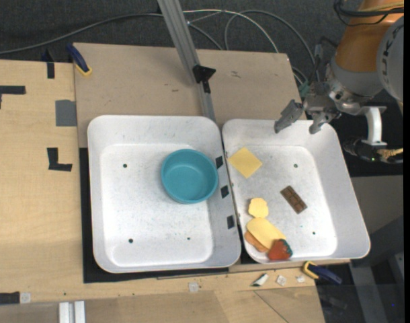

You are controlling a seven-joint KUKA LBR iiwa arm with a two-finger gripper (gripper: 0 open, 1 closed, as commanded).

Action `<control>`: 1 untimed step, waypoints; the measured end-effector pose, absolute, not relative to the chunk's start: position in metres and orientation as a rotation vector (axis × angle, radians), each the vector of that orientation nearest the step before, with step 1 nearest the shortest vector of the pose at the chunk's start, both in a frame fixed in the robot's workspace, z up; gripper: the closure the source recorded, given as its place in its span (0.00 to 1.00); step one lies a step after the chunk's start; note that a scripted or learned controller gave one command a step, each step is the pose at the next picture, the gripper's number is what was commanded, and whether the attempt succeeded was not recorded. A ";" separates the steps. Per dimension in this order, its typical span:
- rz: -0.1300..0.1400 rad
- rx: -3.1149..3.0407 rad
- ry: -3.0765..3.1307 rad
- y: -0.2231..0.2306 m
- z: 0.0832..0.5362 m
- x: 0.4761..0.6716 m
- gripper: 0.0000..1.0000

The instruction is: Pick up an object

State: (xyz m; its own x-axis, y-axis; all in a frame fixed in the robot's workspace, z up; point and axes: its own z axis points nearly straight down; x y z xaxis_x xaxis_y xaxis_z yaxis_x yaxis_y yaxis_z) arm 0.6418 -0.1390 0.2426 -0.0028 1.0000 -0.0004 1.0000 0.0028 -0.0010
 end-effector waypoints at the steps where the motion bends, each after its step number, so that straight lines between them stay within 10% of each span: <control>1: 0.002 -2.218 -2.224 -0.139 0.243 0.642 0.00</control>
State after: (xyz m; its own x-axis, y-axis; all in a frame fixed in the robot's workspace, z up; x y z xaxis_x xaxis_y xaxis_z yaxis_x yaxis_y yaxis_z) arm 0.6417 -0.1390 0.2426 -0.0025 1.0000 -0.0007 1.0000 0.0025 -0.0012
